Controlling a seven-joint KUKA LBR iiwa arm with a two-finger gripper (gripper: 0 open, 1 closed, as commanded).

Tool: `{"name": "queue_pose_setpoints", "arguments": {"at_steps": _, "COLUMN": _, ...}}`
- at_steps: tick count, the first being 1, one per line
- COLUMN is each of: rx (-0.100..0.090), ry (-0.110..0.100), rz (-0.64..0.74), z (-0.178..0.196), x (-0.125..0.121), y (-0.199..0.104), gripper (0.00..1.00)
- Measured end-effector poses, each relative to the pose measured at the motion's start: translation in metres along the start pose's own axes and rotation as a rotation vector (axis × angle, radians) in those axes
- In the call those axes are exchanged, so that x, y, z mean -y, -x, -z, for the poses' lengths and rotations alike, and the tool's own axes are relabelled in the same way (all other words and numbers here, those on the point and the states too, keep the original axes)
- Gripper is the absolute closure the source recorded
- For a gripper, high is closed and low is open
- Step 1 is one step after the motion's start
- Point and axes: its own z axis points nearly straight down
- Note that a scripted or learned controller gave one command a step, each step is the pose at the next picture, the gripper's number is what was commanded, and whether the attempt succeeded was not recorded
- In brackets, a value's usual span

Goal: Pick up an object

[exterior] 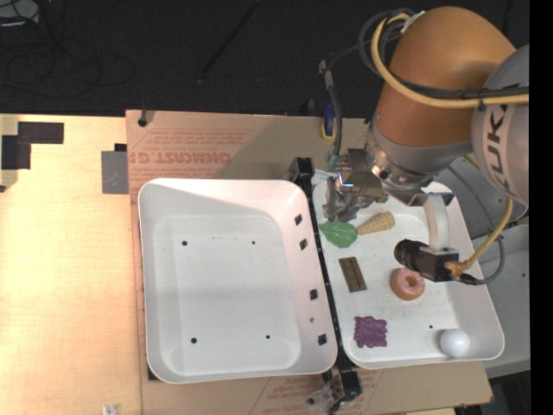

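My gripper (344,204) hangs low over the far left corner of the right bin (484,318). Directly below and in front of it lies a green leaf-shaped piece (340,233), touching or nearly touching the gripper's tip. A tan cone (377,224) lies just right of the green piece. Nearer the front of the same bin are a brown bar (352,274), a pink doughnut (407,284), a purple bunch (371,331) and a white ball (454,342). Nothing is seen lifted off the bin floor.
The left bin (155,232) stands beside the right one, with a black divider strip (315,258) between them. The arm's large orange and grey body (441,67) looms over the right bin's far side. Both bins rest on a cardboard sheet (199,145).
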Motion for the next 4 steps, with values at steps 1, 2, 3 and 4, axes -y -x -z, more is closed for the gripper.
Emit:
{"name": "queue_pose_setpoints", "arguments": {"at_steps": 1, "rx": 0.002, "ry": -0.013, "rz": -0.005, "z": -0.012, "x": 0.041, "y": 0.027, "gripper": 1.0}}
{"name": "queue_pose_setpoints", "arguments": {"at_steps": 2, "rx": 0.0, "ry": 0.002, "rz": 0.001, "z": 0.095, "x": 0.04, "y": -0.006, "gripper": 1.0}}
{"name": "queue_pose_setpoints", "arguments": {"at_steps": 3, "rx": 0.004, "ry": -0.019, "rz": -0.005, "z": -0.011, "x": 0.038, "y": 0.003, "gripper": 1.0}}
{"name": "queue_pose_setpoints", "arguments": {"at_steps": 4, "rx": 0.0, "ry": -0.003, "rz": 0.001, "z": 0.06, "x": 0.038, "y": -0.043, "gripper": 1.0}}
